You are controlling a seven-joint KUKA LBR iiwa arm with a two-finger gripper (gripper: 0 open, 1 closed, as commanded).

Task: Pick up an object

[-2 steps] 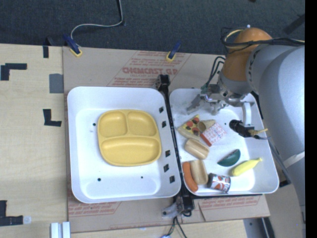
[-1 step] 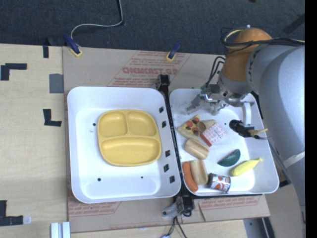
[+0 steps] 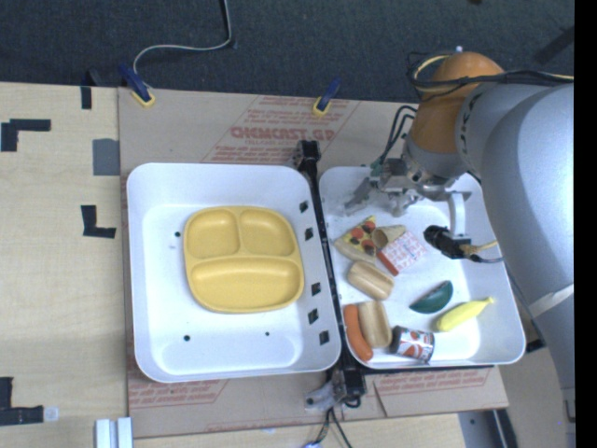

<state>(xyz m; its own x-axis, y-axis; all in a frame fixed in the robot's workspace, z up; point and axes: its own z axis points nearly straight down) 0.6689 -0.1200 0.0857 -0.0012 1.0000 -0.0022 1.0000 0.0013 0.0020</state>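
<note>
A yellow banana (image 3: 464, 314) lay near-right in the right bin (image 3: 511, 343), beside a green piece (image 3: 432, 297); whether the hand (image 3: 387, 194) was clenched, I cannot tell.

Your end effector (image 3: 387, 187) hangs over the back of the right bin (image 3: 499, 343). Just in front of it the pizza slice (image 3: 366, 239), card (image 3: 403, 250) and bread roll (image 3: 369, 279) crowd the floor. Farther forward, the hot dog (image 3: 366, 329), can (image 3: 411, 343), banana (image 3: 464, 313) and green piece (image 3: 432, 296) block the way. Across the divider (image 3: 317, 250), you have open floor around the yellow tray (image 3: 244, 258).
</note>
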